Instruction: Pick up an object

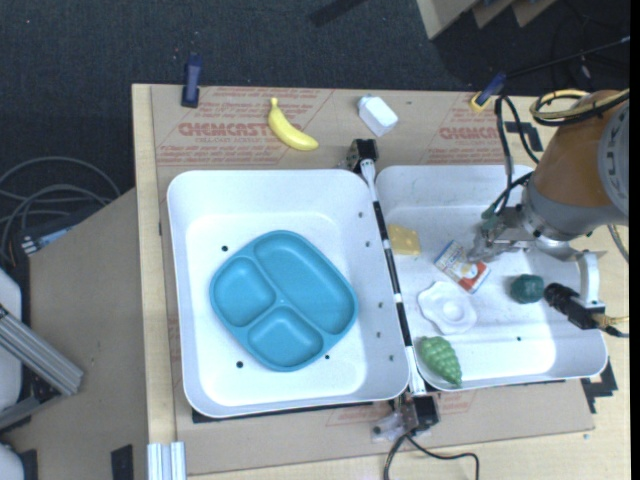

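The grey arm [580, 183], its orange band uppermost, reached in from the right and bent down over the right-hand white bin [520, 353], its gripper [487, 243] lowered close to the bin floor. How wide the gripper stood could not be made out from this angle, and nothing could be seen held in it.

A small red, white and blue packet [462, 266] lay just beside the gripper, on its left and a little nearer the camera; whether the two touched could not be told. A dark green ball [527, 288] sat near the gripper on the other side, toward the bin's front. A pale yellow piece [403, 238] lay further to the gripper's left, by the bin's inner wall. Nearer the camera than the packet sat a small white dish [447, 309], and beyond it, in the front corner, a knobbly green object [440, 359].

Well to the gripper's left, the second white bin [200, 203] held a blue divided plate [283, 299]. On the bench behind the bins, well apart from the gripper, lay a banana [290, 128] and a small white block [378, 115].
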`<state>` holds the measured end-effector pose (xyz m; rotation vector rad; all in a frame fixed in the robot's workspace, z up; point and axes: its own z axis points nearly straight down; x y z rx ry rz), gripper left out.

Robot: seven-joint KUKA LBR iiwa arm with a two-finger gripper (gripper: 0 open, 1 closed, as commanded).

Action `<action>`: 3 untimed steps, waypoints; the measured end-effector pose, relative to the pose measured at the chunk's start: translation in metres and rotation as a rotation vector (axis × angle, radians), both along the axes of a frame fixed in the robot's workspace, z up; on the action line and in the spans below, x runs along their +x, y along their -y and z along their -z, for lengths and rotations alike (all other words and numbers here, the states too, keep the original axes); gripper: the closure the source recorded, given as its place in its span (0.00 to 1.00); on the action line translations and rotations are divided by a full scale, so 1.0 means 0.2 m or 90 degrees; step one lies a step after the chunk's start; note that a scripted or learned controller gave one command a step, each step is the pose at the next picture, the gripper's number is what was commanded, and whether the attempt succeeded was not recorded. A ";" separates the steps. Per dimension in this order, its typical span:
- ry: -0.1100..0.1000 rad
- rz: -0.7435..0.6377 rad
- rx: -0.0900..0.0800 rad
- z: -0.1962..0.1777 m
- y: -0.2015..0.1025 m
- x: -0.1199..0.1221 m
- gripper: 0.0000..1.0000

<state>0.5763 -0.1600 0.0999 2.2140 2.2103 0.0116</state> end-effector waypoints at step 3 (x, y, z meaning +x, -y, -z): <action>-0.009 -0.001 0.003 0.03 -0.22 -0.12 1.00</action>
